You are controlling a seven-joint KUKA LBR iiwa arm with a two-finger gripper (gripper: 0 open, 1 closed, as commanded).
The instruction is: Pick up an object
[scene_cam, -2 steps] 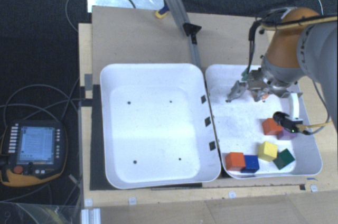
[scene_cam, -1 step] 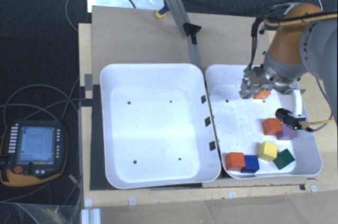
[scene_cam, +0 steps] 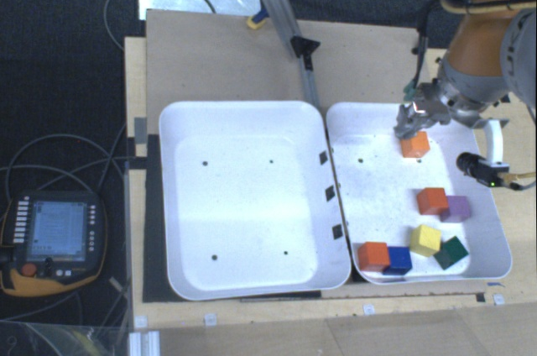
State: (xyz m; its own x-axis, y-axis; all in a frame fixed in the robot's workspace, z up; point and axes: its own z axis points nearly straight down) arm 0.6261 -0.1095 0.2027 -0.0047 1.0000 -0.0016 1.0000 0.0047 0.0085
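Several small blocks lie in the right bin [scene_cam: 369, 186]. An orange block [scene_cam: 414, 146] sits near the bin's far right. My gripper [scene_cam: 409, 126] hangs directly over that block's far edge, touching or almost touching it. Farther forward lie a red-orange block [scene_cam: 432, 201] and a purple block [scene_cam: 457, 208] side by side. A yellow block [scene_cam: 425, 240] and a green block [scene_cam: 452, 252] rest near the front right. An orange block [scene_cam: 373, 254] and a blue block [scene_cam: 398, 259] sit against the front wall.
The left bin [scene_cam: 243, 195] stands beside the right one, with black clips [scene_cam: 330, 193] along the shared rim. A grey pole [scene_cam: 281, 2] slants over the bench's back. A teach pendant [scene_cam: 52, 241] lies on the floor at left.
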